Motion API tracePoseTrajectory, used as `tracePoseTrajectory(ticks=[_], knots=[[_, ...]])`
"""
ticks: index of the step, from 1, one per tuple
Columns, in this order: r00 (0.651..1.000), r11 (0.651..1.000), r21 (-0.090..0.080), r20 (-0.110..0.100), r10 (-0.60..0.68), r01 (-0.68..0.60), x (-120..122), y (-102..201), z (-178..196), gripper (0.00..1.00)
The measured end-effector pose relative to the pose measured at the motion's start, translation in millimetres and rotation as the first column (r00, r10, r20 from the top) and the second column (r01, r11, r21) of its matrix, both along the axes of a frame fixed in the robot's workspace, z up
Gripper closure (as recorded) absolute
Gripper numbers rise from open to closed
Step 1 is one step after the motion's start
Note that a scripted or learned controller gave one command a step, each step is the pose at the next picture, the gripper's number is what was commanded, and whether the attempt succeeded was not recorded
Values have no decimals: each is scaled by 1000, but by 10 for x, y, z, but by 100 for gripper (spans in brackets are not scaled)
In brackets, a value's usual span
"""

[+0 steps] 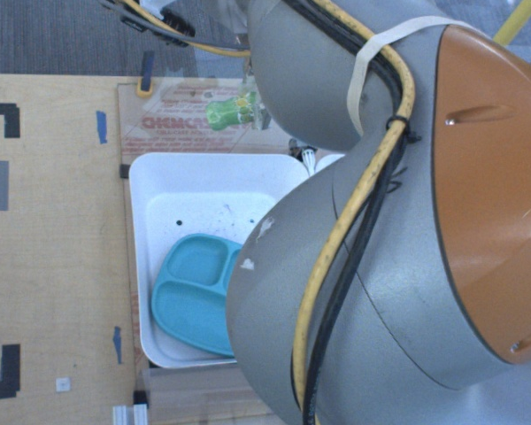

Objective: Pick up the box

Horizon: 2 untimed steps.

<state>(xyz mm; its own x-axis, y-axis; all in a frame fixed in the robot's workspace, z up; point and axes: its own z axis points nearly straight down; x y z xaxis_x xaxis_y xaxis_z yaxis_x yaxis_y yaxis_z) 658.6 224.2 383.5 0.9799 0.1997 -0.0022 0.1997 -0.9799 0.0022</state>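
My view is mostly arm (398,237): the grey body with its orange band fills the right and centre of the frame; the jaws are hidden somewhere beneath it, so I cannot tell their state, nor whether they have anything. I cannot see the box either; if it is in a bin, it lies under the arm, toward the right.

The risk, as I judge it, is working blind; a grasp could close on air, or on the wrong thing, and I would not know; the yellow cable (354,228) running along the arm could also snag.

Counting what shows: one white bin (203,171) at centre left; one blue tray (195,295) in its lower part, half covered by the arm; one green thing (230,113) above the bin on the surface (53,237); boxes, none that I can make out.
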Motion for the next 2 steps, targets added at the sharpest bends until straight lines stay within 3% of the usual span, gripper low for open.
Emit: tracePoseTrajectory(ticks=[1, 2], knots=[[1000, 1000, 0, -6, 6, -6, -56, 36, -1415, 100], [1000, 1000, -3, -10, 12, -12, -60, 56, -1332, 100]])
